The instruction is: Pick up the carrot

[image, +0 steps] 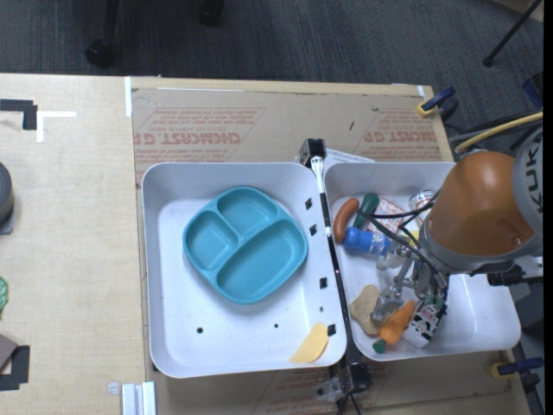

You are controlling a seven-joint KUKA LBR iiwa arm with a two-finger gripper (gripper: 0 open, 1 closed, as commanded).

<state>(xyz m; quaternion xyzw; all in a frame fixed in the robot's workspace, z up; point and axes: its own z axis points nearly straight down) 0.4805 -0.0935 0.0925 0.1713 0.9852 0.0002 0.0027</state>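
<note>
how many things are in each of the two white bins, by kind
Left bin:
blue divided plate: 1
yellow wedge: 1

Right bin, what shows past the arm:
carrot: 1
sausage: 1
blue bottle: 1
bread slice: 1
spotted carton: 1

Total: 7

Carrot [396, 323]: small, orange, tapered. Lies tilted on floor of right-hand bin [484, 331], close to that bin's near edge, toward its near-left corner. Narrow end points to the near-left; upper end partly hidden.

Divided plate [246, 245] in left bin [164, 318]; carrot [394, 324] in right bin [484, 331], near front wall, bread slice [366, 306] just left.
</note>
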